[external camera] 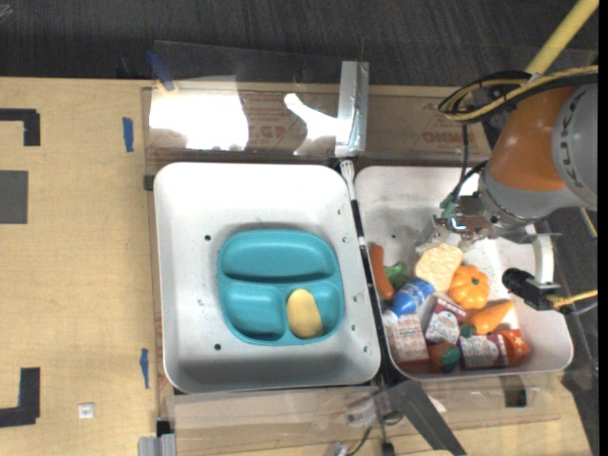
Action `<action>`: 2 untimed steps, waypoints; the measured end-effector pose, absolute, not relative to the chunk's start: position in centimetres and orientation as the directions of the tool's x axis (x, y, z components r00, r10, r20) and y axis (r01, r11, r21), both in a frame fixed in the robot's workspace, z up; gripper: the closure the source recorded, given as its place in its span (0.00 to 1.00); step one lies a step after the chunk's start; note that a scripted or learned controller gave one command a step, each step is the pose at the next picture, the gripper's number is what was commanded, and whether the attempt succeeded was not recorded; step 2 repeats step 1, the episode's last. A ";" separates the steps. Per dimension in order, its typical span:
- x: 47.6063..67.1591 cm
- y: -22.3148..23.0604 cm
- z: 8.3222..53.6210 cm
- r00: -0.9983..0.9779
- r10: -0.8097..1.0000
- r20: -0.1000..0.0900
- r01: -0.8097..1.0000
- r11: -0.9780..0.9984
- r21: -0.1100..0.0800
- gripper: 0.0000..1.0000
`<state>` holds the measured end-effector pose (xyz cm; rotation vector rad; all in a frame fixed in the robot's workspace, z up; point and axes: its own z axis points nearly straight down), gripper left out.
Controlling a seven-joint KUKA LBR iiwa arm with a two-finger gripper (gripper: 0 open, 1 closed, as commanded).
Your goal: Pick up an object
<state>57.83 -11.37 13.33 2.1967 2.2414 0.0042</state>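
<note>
The right bin [399, 198] holds a heap of toy food: a pale cracker-like piece [439, 264], an orange pumpkin [469, 286], a carrot [379, 268], a blue item [410, 298] and several small red-and-white packets [445, 326]. My gripper [459, 218] hangs over the back of this bin, just above the cracker piece and touching nothing that I can make out. Whether anything sits between its tips is hidden by the wrist. In the left bin [190, 207] a teal divided tray [275, 283] carries a yellow potato-shaped object [304, 313].
A clear plastic panel and a metal bracket [351, 107] stand behind the bins. The bench surface [71, 255] to the left is bare cardboard with black marks. The arm's orange band [532, 145] looms over the right bin's back corner.
</note>
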 end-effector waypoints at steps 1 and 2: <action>61.3 -11.0 8.8 0.080 0.997 -0.001 0.997 -0.080 0.006 1.00; 61.3 -11.0 8.8 0.080 0.997 -0.001 0.997 -0.080 0.006 1.00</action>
